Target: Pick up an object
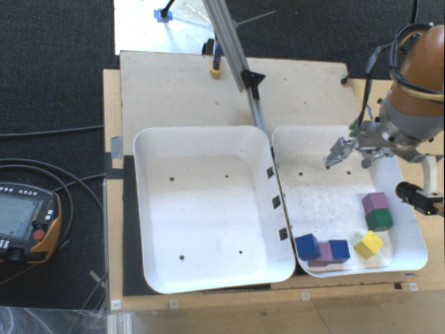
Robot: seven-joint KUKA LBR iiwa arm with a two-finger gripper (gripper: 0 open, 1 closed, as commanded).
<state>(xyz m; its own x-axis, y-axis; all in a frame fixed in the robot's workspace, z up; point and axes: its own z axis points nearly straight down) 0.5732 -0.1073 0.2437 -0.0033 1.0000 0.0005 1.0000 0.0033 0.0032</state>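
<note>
The blocks lay in the right bin, gathered along its near edge and right side: a purple block sat stacked on, or pressed against, a green block near the right wall, a yellow block lay tilted just in front of them, and toward the near rim two blue blocks flanked a pinkish-purple block, the three touching in a row. None of them was between the fingers. The gripper hung over the far part of the same bin, well apart from the blocks, with bare white floor beneath it; its fingers pointed left and slightly down, and whether they were spread or closed could not be told from this angle. Behind it the grey arm with its orange band reached in from the right. The left bin stood beside the right one, their walls touching along a middle seam marked by small dark clips. Both bins rested on the table, whose pale board stretched away behind them. A slanted metal pole crossed the board toward the seam. On the dark floor to the left lay a handheld control pendant with its cable.
</note>
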